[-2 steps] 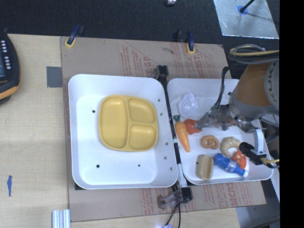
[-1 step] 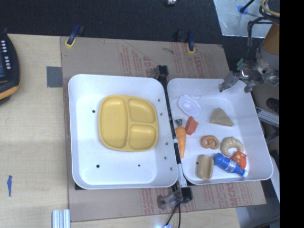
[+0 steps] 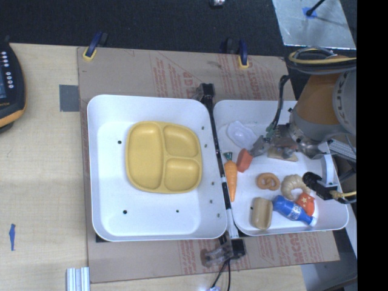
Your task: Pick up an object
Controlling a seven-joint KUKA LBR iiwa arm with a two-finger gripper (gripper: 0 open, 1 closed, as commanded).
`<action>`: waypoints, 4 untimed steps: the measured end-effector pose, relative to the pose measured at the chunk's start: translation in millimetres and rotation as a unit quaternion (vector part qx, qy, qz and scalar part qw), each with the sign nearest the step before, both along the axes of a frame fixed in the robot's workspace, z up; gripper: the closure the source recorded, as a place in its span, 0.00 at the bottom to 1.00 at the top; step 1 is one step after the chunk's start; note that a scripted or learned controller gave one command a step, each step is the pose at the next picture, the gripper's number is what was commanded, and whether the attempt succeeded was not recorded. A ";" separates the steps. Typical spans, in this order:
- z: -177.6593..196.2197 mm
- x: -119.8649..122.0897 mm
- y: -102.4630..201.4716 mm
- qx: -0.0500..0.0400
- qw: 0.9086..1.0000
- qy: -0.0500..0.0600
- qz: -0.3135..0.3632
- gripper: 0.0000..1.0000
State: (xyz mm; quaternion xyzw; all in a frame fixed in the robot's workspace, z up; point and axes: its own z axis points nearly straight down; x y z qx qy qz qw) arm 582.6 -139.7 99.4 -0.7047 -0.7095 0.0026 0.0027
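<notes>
Over the right-hand shallow white bin [image 3: 242, 223], the grey arm with its orange band [image 3: 315, 105] has its end effector [image 3: 271, 143] low among the small items, its dark fingertips reaching toward the view's left. I judge this to be the approach or descent of a pick, not yet a lift. Nothing shows between the fingers [image 3: 262, 145]; they look parted a little at the tips, though whether they are spread or closed I cannot tell for sure.

The nearest candidates lie just beside the tips: a clear, crumpled plastic piece [image 3: 240, 132] up and left of them, and a small red-orange rounded object [image 3: 244, 160] below and left. A long orange carrot-shaped toy [image 3: 231, 176] rests against the bin's left wall. Further down sit a tan pretzel-like ring [image 3: 267, 181], a cream curled piece [image 3: 293, 185], a beige cylinder [image 3: 262, 213] and a blue tube with a red-and-white end [image 3: 295, 210].

The left bin [image 3: 103, 162] holds a yellow divided plastic plate [image 3: 163, 157], well apart from the arm.

The next move calls for settling over one item, closing squarely on it, then rising clear of its neighbours.
</notes>
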 end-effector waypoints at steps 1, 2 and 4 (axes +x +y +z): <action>9.8 -44.4 -49.0 0.000 1.000 0.000 -0.004 0.00; -7.2 35.9 -18.4 0.000 1.000 -0.006 0.001 0.00; 9.9 76.0 -46.7 -0.002 1.000 -0.008 0.002 1.00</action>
